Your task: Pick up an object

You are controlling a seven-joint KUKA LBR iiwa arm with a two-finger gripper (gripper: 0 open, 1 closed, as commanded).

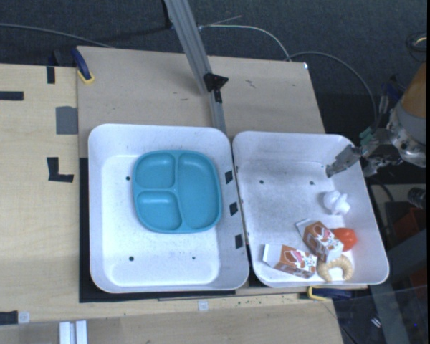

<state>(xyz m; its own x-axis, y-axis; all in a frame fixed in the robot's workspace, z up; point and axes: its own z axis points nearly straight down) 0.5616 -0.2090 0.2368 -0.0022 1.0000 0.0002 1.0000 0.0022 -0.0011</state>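
My gripper [350, 160] hangs over the right edge of the right bin [283, 181], at its far right corner, with nothing seen in it. Several small objects lie in that bin's near right corner. A small white lump [335, 203] is the closest, just below the gripper. Further down are a brown and white packet [321, 238], a red piece [347, 238], a second flat brown packet [294, 259] and a pale ring-shaped piece [338, 269].
The left bin [115, 253] holds a blue divided plate [177, 190]. A grey metal pole [193, 41] slants down from the top to the gap between the bins. Cables run across the dark floor at the back right.
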